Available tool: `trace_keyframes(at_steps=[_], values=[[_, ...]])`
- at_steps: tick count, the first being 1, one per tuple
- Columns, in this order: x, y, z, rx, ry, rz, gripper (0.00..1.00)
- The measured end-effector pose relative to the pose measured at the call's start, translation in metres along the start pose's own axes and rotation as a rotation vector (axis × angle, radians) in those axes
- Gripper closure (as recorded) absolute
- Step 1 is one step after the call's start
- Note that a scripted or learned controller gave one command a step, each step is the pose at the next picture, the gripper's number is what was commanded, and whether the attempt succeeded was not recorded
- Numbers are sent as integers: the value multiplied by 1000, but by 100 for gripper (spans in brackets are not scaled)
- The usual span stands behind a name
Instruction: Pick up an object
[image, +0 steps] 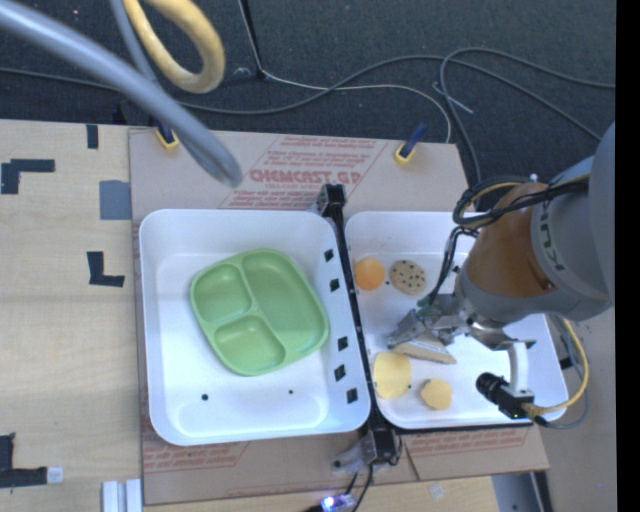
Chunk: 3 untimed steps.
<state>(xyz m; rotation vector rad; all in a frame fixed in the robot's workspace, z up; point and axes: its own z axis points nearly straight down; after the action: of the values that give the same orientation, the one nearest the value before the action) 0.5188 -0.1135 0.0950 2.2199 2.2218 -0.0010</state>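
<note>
My gripper hangs low over the middle of the right bin, reaching in from the right below the orange wrist band. Just under its tip lies a pale beige wedge-shaped slice; whether they touch I cannot tell. A small orange ball and a brown speckled cookie sit at the bin's far left. A yellow round piece and a smaller yellow chunk lie near the front wall.
The left bin holds a green divided plate. A black divider with clips runs between the bins. Cables trail around the arm at the right, and a grey hose crosses the top left.
</note>
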Motion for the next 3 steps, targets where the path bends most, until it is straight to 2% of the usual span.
trace_keyframes(at_steps=[1, 3], values=[[-6, 3, -61, -3, 0, 0, 100], [-7, 9, -146, -3, 0, -1, 100]])
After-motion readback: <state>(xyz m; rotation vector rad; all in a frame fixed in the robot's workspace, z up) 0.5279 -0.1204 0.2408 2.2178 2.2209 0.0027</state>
